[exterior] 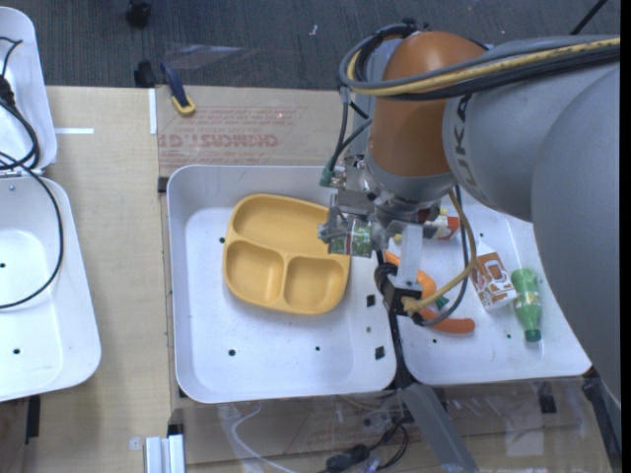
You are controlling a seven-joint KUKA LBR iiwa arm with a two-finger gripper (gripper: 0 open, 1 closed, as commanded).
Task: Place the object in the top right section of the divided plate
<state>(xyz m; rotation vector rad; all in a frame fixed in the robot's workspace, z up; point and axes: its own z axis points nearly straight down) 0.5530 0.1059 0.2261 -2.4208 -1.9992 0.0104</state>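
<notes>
- Yellow divided plate lies in the left bin, toward its upper middle.
- Gripper hangs over the plate's right edge, clenched on a small green-and-white object between its fingers.
- An orange carrot-like piece sits in the right bin near its left edge, a red piece below it.
- A small carton and a green bottle lie near that bin's right edge.

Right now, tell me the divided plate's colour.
Yellow, plain with no pattern; the divided plate shows clearly in the camera view.
</notes>
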